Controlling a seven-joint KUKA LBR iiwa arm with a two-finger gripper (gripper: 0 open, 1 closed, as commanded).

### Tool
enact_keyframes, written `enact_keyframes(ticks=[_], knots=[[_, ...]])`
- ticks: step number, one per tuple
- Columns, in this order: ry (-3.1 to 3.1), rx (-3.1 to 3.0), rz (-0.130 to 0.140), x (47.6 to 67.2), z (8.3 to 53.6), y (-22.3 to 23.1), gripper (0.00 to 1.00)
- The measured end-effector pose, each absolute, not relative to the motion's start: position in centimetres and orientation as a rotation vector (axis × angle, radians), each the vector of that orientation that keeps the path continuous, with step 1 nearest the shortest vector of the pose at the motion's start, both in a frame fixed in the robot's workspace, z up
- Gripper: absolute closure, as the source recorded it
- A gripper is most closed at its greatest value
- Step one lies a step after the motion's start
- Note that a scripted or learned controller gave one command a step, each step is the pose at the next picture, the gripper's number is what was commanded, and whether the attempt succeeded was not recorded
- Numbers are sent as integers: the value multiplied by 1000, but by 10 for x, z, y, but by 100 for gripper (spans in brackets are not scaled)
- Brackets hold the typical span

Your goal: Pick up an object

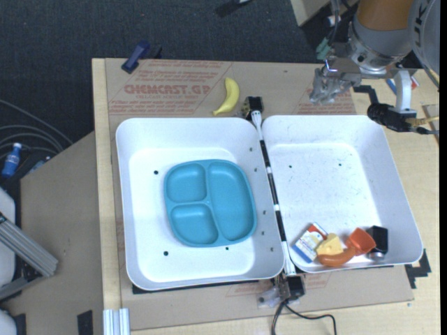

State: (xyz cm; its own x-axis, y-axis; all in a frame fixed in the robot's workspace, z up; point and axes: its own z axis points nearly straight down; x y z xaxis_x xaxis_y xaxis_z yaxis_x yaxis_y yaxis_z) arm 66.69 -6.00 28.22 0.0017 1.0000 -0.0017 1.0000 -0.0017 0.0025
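While poised over bench beyond right bin (391, 159), gripper (327, 89) carries nothing; jaw state unclear. Blue tray (209, 202) in left bin (140, 187); banana (228, 96) outside.

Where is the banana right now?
The banana lies on the bench outside both bins, just behind the left bin's back right corner.

We can read red lettering, "CHEMCAST G P", on the brown board (174, 82) behind the left bin. The small print beneath it is too fine to read.
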Motion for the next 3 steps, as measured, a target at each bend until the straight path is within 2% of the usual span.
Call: enact_keyframes(ticks=[1, 2, 3], knots=[[2225, 2221, -2, 666, 230, 15, 100], [2226, 2220, 2, 666, 212, 129, 100], [2219, 2221, 1, 667, 274, 56, 100]])
